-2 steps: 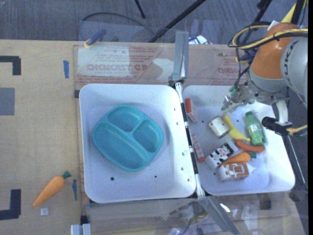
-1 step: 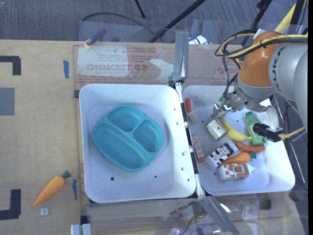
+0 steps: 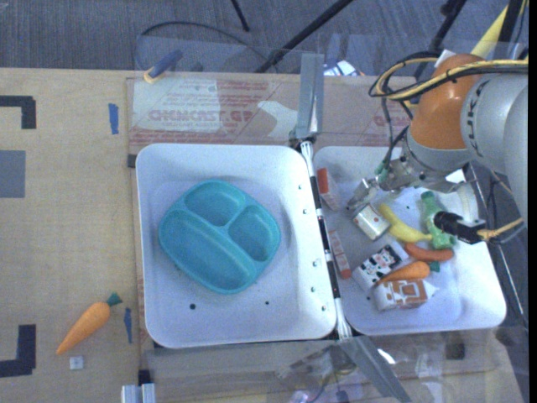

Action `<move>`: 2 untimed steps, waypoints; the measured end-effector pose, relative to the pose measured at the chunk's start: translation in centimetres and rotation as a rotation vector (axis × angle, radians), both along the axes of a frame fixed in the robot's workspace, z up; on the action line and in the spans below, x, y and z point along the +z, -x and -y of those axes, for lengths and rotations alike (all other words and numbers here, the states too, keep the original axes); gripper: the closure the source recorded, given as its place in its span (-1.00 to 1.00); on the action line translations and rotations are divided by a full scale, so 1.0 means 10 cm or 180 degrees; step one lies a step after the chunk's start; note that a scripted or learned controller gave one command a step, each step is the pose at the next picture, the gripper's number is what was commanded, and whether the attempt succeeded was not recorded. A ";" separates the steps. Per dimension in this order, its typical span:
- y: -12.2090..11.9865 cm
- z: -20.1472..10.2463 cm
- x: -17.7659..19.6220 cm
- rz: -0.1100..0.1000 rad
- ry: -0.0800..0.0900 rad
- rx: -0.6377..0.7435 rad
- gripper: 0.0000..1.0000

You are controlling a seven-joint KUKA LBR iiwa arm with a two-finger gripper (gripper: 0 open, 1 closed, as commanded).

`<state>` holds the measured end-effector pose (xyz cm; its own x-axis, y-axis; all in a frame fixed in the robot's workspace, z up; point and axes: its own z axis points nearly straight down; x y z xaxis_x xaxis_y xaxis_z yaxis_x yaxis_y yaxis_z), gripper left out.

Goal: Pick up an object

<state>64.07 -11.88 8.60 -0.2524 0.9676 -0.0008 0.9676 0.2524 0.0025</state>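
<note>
Above the bench, the fixed camera looks down at a slant on two shallow white bins set side by side. Reaching in from the right, the grey arm with its orange band hangs over the right bin, and its gripper is low in the upper middle of that bin. Whether the gripper is wide, narrow or closed on anything cannot be told from this angle, as its tip blends with the clutter below.

Just beneath the gripper, and seemingly touching it, lies a small pale block. A yellow banana curves away from that block toward the lower right, and beside it rests a green toy near the arm's black cable. An orange carrot lies lower in the same bin, between a black-and-white carton and an orange-and-white box, all close together. A slim red-tipped object sits against the bin's left wall, near the gripper but apart from it.

Across the divider, the left bin carries a turquoise divided plate, lying flat and well apart from the gripper. Outside both bins, a second carrot rests on the bench at the lower left.
</note>
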 end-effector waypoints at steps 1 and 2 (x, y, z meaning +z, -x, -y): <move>0.73 0.09 0.01 0.0010 0.0001 0.0225 -1.00; 0.71 0.10 0.12 0.0030 0.0001 0.0214 1.00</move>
<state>56.95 -12.84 9.85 -0.3170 0.9484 -0.0037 0.9484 0.3170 0.0115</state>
